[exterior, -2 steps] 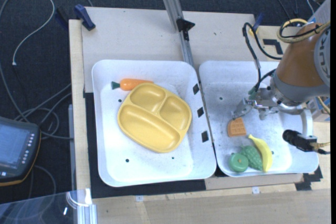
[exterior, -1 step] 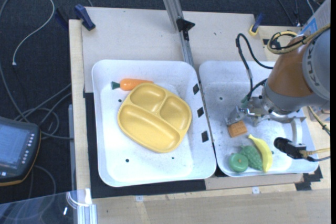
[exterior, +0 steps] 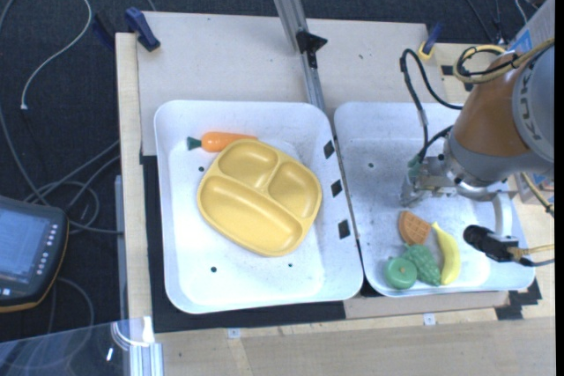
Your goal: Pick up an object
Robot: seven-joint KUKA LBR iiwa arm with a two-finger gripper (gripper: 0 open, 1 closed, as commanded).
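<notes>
The gripper (exterior: 421, 186) is lowered into the right bin (exterior: 374, 180), right of frame centre, just above the orange waffle-like toy (exterior: 413, 228), probably for a grasp. How far it is open cannot be told, and nothing is seen held. A banana (exterior: 448, 253) and green toys (exterior: 412, 266) are clustered at lower right. The yellow tray (exterior: 258, 195) and carrot (exterior: 222, 141) are kept in the left bin (exterior: 176, 216). The bench (exterior: 220, 57) is surrounded by dark carpet and cables.
</notes>
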